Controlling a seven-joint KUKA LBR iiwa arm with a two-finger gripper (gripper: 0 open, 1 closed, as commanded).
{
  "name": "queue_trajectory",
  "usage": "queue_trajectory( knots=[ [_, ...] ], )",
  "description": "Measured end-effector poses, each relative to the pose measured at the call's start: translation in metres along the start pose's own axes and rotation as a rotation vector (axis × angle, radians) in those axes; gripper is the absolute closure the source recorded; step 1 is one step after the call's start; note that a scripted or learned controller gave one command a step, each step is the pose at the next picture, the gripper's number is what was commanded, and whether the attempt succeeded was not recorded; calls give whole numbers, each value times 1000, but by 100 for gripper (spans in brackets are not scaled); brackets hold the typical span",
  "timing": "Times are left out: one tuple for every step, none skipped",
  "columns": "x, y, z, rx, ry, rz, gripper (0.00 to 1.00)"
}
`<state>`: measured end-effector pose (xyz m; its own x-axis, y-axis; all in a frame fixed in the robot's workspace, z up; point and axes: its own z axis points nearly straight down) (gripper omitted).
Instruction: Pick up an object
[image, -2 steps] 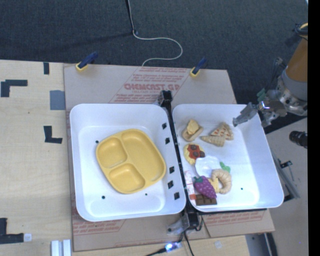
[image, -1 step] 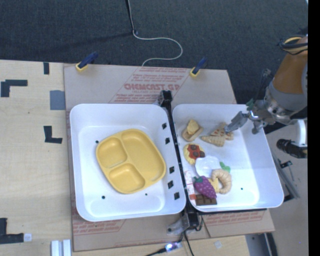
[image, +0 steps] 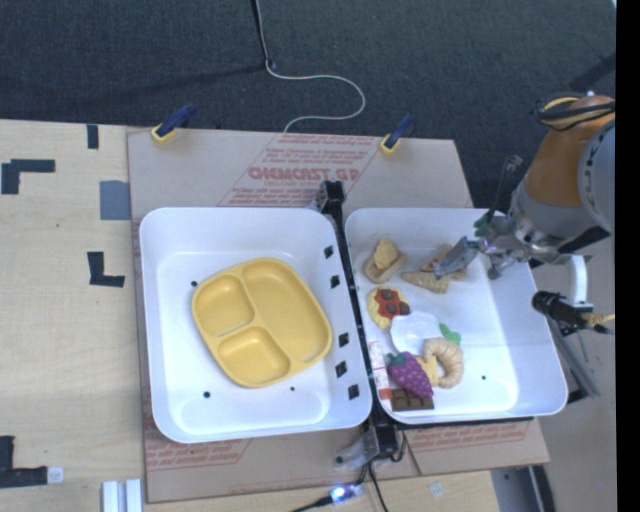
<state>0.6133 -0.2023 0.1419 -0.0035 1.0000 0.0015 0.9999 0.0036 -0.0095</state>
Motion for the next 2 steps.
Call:
queue_trajectory(
  knots=[
    [2,-1,57,0,0,0,0],
    [2,0,47,0,1,-2,100]
  ],
)
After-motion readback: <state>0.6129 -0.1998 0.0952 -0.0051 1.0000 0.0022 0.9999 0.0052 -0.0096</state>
